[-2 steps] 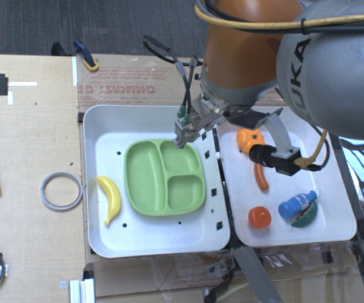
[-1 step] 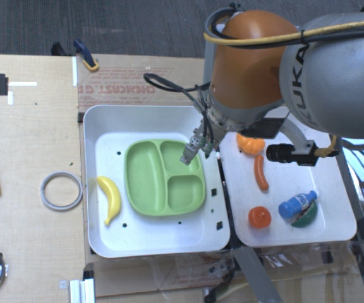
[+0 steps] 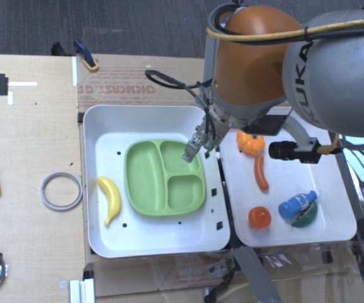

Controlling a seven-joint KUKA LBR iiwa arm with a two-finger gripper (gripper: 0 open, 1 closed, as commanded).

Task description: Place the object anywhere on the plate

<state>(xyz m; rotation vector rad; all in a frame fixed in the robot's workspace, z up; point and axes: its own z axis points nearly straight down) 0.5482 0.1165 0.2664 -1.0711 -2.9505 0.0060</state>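
Our gripper (image 3: 194,148), grip state unclear, hovers over the plate's (image 3: 145,182) rim; nothing is placed there yet.

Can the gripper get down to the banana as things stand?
Probably yes. The banana lies alone on the left bin's floor beside the green plate, nothing over it; the gripper hangs above the plate's right edge.

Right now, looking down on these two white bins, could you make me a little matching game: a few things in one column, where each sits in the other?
Things:
1. yellow plastic banana
2. green divided plate
3. small orange pumpkin
4. grey tape ring

Places:
A. right bin
B. wooden bench, outside the bins
C. left bin, middle
D. left bin, beside the plate's left edge

Pairs: 1-D, 2-C, 3-A, 4-B
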